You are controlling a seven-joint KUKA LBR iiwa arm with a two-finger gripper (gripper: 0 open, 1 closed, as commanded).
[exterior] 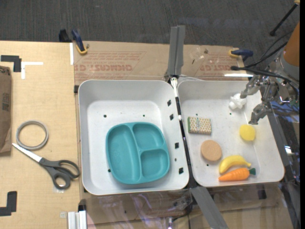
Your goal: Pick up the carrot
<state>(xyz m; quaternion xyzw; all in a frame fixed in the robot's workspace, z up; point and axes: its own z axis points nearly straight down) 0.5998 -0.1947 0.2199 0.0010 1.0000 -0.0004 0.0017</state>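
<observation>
While the left bin (90, 128) bears a teal divided tray (138, 151), the right bin (224, 92) holds the gripper (259, 101) hovering at its far right corner, fingers apart and empty, and the carrot (234, 175) at its near edge, touching a banana (233, 163).

Bench (38, 80) bears two bins (90, 109), scissors (50, 166), tape roll (32, 134).

The end effector (257, 104) is hanging over the right bin's (224, 93) far corner. Toward the near wall, a lemon (247, 133) and banana (233, 163) are crowding the carrot (235, 174); open floor is lying to the lemon's left.
</observation>
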